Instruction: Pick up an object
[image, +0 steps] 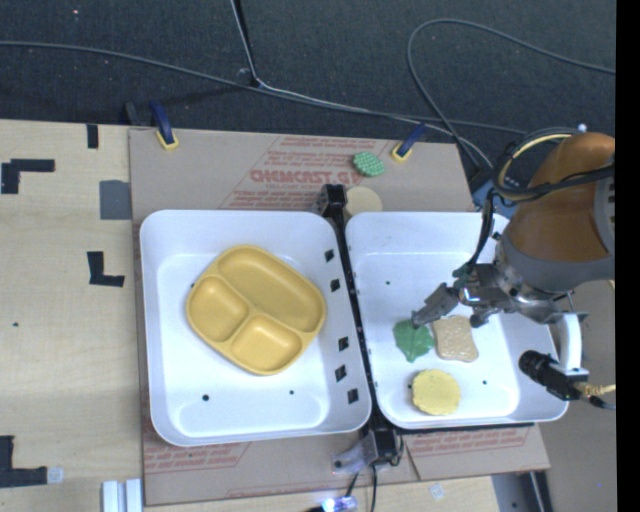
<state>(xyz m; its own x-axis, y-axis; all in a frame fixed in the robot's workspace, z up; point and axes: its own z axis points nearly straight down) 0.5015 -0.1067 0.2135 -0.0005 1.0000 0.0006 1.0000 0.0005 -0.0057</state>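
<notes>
A grey arm (560, 235) with a glossy orange band is reaching in from the right of the frame, and its dark two-finger end effector (452, 303) is hanging low over the right-hand shallow white plastic bin (400, 240). One dark finger is pointing down and left toward a crumpled green leaf-shaped toy piece (412, 341), its tip sitting just above that piece; I cannot tell how wide the fingers are standing or whether anything is caught between them.

The green piece is lying on the bin floor in the lower middle of the right bin. Touching its right edge, a tan speckled slice with a rough, bread-like surface (456, 340) is lying flat. Just below these two, near the bin's lower wall, a round yellow disc with a soft matte look (436, 392) is resting on its own, slightly apart from them.

The left-hand shallow white bin (170, 250) is carrying a smooth yellow plastic plate with three moulded compartments and rounded corners (257, 309), lying flat and turned at a slant in the middle of that bin. A black hinged strip is running between the two bins.

Both bins are sitting on a sheet of brown cardboard with red printing (280, 170) on the tabletop. On that cardboard, above the bins in the upper middle of the frame, a small green textured disc (368, 163) is lying
</notes>
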